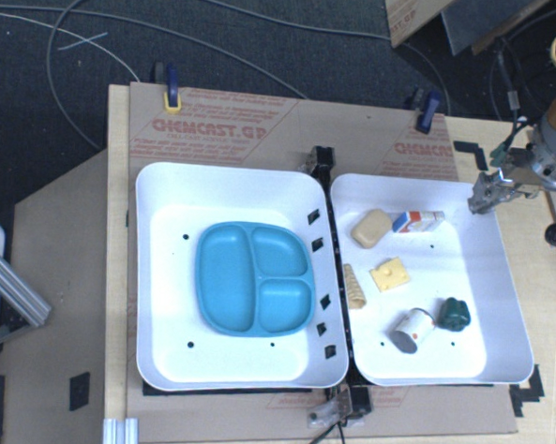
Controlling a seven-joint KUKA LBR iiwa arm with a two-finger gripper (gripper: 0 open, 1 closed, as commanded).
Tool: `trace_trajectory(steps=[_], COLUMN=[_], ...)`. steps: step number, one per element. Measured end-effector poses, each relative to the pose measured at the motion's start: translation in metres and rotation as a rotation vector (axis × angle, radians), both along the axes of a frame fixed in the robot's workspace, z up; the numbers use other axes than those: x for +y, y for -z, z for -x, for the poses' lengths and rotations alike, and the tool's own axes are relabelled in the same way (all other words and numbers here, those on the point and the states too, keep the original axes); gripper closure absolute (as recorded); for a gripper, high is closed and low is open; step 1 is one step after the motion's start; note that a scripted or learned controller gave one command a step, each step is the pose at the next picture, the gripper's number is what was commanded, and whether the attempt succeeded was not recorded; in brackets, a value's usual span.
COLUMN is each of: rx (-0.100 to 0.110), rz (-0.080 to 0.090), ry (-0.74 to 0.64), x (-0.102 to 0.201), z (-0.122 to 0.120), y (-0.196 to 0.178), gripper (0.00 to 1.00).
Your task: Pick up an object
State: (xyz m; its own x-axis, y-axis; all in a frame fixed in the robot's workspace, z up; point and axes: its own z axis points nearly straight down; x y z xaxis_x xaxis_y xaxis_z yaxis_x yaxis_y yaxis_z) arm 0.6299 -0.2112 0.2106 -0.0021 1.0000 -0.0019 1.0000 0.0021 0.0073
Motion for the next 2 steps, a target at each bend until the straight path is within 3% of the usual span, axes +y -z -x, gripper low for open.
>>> trace_trajectory(steps=[1, 2], rx=[0.001, 0.009], rz=[0.0, -0.005], ry=[0.001, -0.003], x=[0.0, 0.062], z=[-0.001, 0.011], y=[-0.044, -0.041], gripper=[1.0, 1.0])
